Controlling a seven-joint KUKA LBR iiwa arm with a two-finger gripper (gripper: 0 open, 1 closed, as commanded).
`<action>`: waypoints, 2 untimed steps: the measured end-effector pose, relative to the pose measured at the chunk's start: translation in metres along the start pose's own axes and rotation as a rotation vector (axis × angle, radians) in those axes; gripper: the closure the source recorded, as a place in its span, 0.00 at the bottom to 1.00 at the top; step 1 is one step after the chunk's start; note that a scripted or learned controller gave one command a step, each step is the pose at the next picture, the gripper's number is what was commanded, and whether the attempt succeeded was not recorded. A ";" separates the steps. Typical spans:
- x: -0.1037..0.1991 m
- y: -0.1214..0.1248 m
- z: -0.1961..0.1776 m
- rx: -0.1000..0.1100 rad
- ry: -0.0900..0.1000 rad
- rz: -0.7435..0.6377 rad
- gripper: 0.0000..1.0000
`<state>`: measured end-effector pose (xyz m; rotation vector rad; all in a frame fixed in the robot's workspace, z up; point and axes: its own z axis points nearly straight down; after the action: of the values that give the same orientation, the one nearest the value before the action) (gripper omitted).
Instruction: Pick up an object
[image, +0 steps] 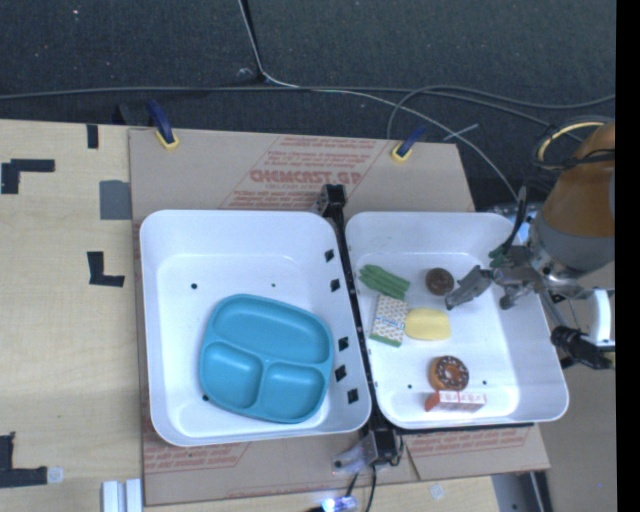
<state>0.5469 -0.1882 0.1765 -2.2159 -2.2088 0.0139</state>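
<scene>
Two white bins sit side by side on the bench; the left bin (160, 300) holds a blue tray (265, 358) with three parts; the right bin (400, 225) holds the small things. From the middle of the right bin, a green thing (384, 281) lies at about ten o'clock; a small dotted sponge (389, 320) lies at about eight o'clock, just under the green thing; a yellow lump (428, 324) sits near the middle, just beside the sponge; a small brown ball (439, 281) sits at about twelve o'clock; a chocolate donut (449, 374) lies at six o'clock, and a red and white packet (460, 401) lies just below it, by the near wall. The arm comes in from three o'clock; its gripper (487, 287) hangs over the right side of the bin, just to the right of the brown ball; its fingers look spread apart, with nothing between them.
</scene>
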 end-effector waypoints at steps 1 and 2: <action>0.001 0.003 -0.008 -0.014 -0.003 -0.004 0.00; 0.003 -0.002 0.052 -0.012 -0.003 -0.004 0.00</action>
<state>0.5439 -0.1853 0.1246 -2.2191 -2.2211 0.0036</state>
